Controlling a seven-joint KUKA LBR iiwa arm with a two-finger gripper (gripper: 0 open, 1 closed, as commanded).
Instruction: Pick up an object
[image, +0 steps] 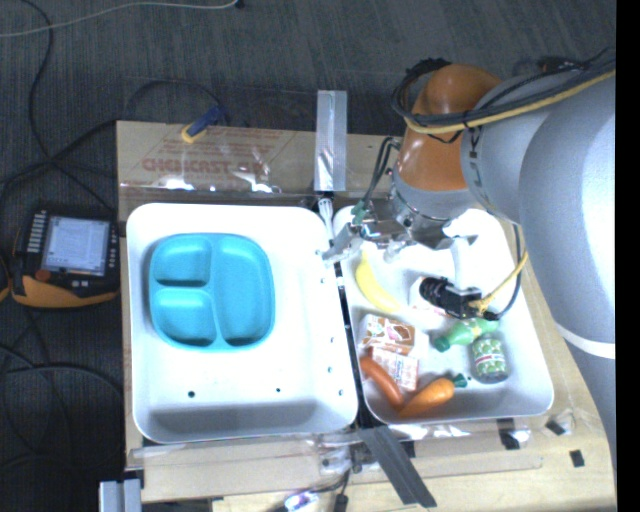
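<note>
From the camera view above the table, the arm (520, 150) reaches in from the right and leans over the far end of the right bin (535, 385). The pincer (372, 232) hangs low near that bin's far left corner, just above the banana (372, 285). I cannot tell how it is set, because the wrist hides it. Nothing can be seen held in it.

The things to pick all lie in the right bin: the banana, a snack packet (392, 348), a carrot (428, 394), a sausage (378, 380), a green bottle (462, 334) and a green jar (488, 357). The left bin (300, 400) carries a blue tray (212, 290).

By my judgement the task is at the approach: no object is lifted, so the grasp and the lift are both left to do.
</note>
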